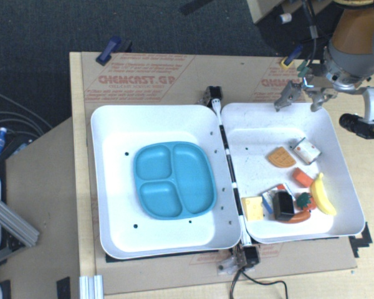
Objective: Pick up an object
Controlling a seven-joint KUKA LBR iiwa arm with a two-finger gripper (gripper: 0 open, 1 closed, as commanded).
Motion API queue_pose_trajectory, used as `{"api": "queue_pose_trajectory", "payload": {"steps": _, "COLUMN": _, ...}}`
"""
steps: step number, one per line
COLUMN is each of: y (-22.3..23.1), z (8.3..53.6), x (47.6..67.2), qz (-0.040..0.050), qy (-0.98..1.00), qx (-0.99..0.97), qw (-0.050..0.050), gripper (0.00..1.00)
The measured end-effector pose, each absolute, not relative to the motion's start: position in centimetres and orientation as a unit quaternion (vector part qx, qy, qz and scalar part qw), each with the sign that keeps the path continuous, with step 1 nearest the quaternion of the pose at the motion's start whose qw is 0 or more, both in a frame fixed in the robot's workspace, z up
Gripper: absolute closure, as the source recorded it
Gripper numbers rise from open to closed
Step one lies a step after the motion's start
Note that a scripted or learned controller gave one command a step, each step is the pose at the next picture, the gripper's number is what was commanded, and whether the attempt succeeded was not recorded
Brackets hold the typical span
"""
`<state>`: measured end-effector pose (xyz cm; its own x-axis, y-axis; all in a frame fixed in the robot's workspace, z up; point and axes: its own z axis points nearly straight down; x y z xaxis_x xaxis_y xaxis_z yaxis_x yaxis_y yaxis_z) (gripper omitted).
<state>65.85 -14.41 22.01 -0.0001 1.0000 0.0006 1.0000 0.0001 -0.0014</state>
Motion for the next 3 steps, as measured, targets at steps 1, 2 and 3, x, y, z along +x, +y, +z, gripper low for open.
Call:
{"api": "queue_pose_trajectory", "payload": {"steps": 1, "y": -11.8, "z": 10.1, "x": 63.5, "qz": 0.0008, "qy": -0.707, "qx": -0.707, "qw": 0.002, "gripper": 0.0}}
{"api": "queue_pose_trajectory", "payload": {"steps": 2, "y": -13.4, "z": 8.4, "x": 57.4, "qz": 0.0006, "qy": -0.707, "qx": -0.707, "qw": 0.001, "gripper": 0.0}}
{"api": "queue_pose_trajectory", "payload": {"steps": 3, "y": -13.4, "z": 9.4, "x": 57.5, "qz": -0.0002, "qy": -0.707, "qx": -0.708, "qw": 0.0, "gripper": 1.0}}
